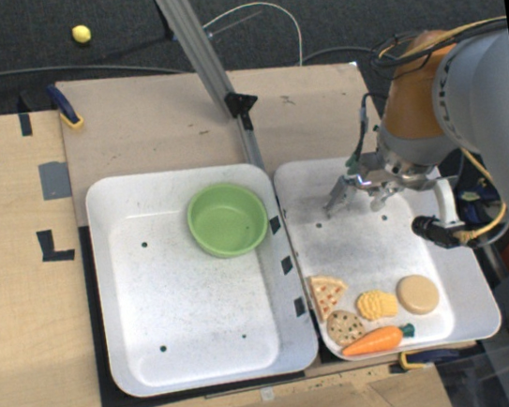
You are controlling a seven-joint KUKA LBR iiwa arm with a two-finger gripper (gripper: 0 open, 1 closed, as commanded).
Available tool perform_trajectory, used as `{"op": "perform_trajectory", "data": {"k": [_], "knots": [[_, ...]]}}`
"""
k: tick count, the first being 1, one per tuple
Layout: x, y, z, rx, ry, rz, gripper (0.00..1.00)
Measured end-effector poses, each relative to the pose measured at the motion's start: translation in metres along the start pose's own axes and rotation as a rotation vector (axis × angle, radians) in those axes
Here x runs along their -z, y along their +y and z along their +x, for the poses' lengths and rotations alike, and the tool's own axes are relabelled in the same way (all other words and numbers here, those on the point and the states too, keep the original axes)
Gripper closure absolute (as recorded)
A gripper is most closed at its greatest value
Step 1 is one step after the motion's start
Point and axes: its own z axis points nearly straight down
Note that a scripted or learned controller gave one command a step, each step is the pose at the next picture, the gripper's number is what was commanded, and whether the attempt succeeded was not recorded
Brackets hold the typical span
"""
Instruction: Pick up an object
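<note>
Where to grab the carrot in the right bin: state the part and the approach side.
Grip the carrot across its orange middle, coming straight down. It lies flat along the right bin's front wall, cookie close behind, so set the gripper fingers carefully front and back.

The robot arm (488, 87) is big, round and light grey. Near its wrist there is a wide orange band (408, 108). Thin yellow and dark cables (477, 202) loop around the arm at the right of the frame. A white piece with a black knob (434, 230) sticks out below the wrist. The pincer (359, 193) is small, made of grey metal, with thin fingers.
</note>
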Motion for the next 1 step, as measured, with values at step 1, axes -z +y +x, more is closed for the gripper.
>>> {"op": "perform_trajectory", "data": {"k": [1], "knots": [[0.0143, 0.0016, -0.0001, 0.001, -0.001, -0.006, 1.00]]}}
